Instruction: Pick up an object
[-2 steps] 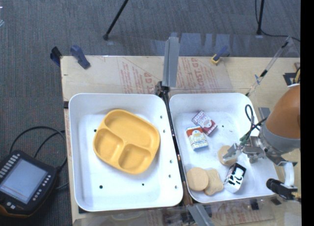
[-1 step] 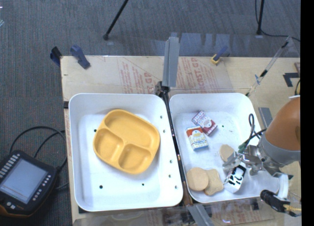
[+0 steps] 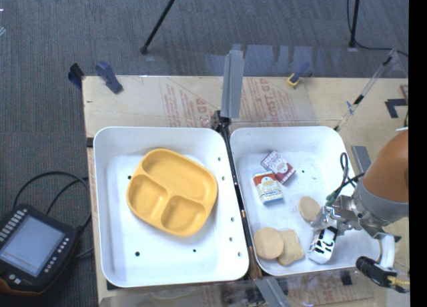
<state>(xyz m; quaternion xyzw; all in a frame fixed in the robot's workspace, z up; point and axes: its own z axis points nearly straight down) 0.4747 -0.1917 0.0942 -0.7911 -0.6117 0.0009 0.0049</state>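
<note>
Cookies [image 3: 279,244] tan, round, flat.

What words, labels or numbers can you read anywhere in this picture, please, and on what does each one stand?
Nothing reads with certainty.
Cardboard sheet under the bins: large reddish print, faded and seemingly upside down; illegible.
Small white carton in the right bin: coloured label, too small to read.
Red-and-white packet beside it: print too small.
Handheld controller on the floor: screen and keys too blurred.

Grey arm reaching from right, hand [image 3: 325,240] low, tilted leftward
</note>
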